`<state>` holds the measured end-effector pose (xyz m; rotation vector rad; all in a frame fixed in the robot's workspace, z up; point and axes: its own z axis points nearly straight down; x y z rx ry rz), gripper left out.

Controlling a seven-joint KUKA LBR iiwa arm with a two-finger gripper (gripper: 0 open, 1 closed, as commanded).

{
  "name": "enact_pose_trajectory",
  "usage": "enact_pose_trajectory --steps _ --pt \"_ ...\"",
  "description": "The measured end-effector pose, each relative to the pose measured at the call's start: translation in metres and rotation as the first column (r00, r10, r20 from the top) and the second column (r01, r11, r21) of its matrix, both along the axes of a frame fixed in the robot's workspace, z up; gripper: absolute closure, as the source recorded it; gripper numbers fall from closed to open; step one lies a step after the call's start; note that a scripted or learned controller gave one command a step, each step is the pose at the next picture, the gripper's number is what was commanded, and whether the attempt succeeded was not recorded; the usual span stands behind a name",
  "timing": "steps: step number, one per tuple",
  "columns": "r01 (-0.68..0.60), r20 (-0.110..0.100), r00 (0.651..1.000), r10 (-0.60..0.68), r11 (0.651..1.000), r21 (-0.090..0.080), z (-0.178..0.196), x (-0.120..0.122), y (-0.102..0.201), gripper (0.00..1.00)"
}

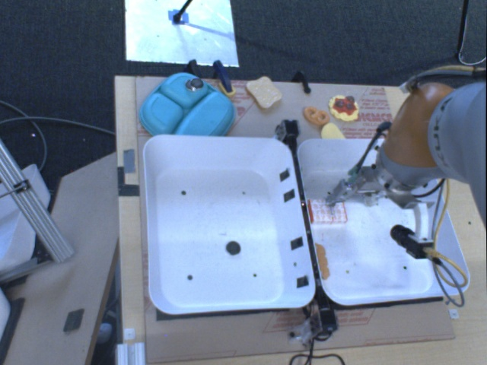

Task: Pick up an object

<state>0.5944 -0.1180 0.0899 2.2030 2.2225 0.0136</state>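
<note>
Nothing is being lifted yet, so the pick is looking barely begun. The end effector [340, 195] is hanging low in the right bin [380, 280], just above a flat red-and-white card [329, 213] lying near the divider; whether its grip is wide or narrow I cannot tell. An orange toy piece [322, 260] is sitting nearer the front, against the same wall. Closing on an object and raising it are both remaining, as I judge it.
</note>
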Motion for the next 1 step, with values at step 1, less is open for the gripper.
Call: enact_pose_trajectory --steps 1 --pt "0.011 0.005 1.0 -0.011 1.0 -0.002 0.0004 -0.0837 0.0137 0.0"
